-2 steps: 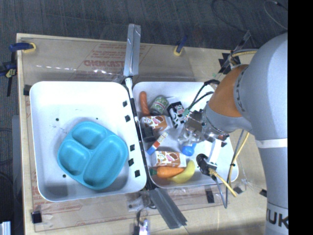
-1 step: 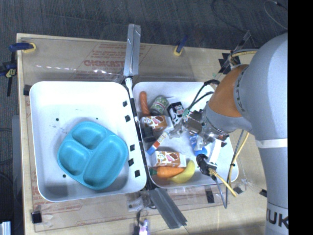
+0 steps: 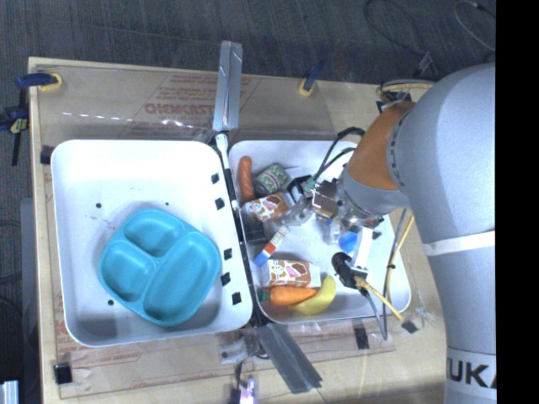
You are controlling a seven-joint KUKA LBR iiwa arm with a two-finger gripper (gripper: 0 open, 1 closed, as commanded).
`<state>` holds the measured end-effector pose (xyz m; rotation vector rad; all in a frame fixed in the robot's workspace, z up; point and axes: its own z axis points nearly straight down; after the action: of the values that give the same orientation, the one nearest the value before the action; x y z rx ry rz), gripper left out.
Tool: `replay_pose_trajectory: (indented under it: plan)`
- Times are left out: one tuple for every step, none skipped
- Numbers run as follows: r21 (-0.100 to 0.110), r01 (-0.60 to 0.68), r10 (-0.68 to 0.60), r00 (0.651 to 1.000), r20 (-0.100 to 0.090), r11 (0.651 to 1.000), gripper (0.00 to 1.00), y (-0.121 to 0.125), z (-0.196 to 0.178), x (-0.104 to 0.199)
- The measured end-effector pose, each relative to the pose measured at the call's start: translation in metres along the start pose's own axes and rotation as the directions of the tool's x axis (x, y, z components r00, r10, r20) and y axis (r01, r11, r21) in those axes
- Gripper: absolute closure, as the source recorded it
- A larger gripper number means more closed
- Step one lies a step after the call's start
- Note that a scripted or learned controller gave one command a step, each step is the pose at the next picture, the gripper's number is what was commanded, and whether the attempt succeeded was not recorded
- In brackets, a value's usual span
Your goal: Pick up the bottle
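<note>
Camera view, nearest first: carrot (image 3: pixel 289 294) and banana (image 3: pixel 321 296) lie by the right bin's (image 3: pixel 295 152) front wall. Behind them lies what I take for the bottle (image 3: pixel 269 245), small and red-capped. The gripper (image 3: pixel 305 211) hangs just past it, near a snack packet (image 3: pixel 264 207). I cannot tell whether it is spread or pressed together. With things this crowded, I judge it could catch the packet instead.

The grey arm (image 3: pixel 455 183) reaches leftward, its end effector (image 3: pixel 296 211) lowered.

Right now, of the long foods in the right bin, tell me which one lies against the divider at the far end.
The sausage: reddish-brown, lying lengthwise along the divider near the bin's far edge. The carrot and banana lie at the near end instead.
</note>
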<state>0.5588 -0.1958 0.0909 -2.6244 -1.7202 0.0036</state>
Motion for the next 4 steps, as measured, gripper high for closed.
replay_pose_trajectory:
  plan:
    - [-0.003, 0.051, -0.051, 0.999, 0.0, 0.999, 0.0, -0.001, -0.138, -0.006]
    - [-0.003, 0.301, -0.301, 0.954, 0.001, 0.954, 0.0, -0.014, -0.022, -0.013]
    - [-0.005, 0.423, -0.423, 0.906, 0.0, 0.906, 0.0, -0.007, -0.006, -0.011]
    - [-0.006, 0.427, -0.427, 0.904, -0.002, 0.904, 1.0, -0.006, -0.016, -0.009]
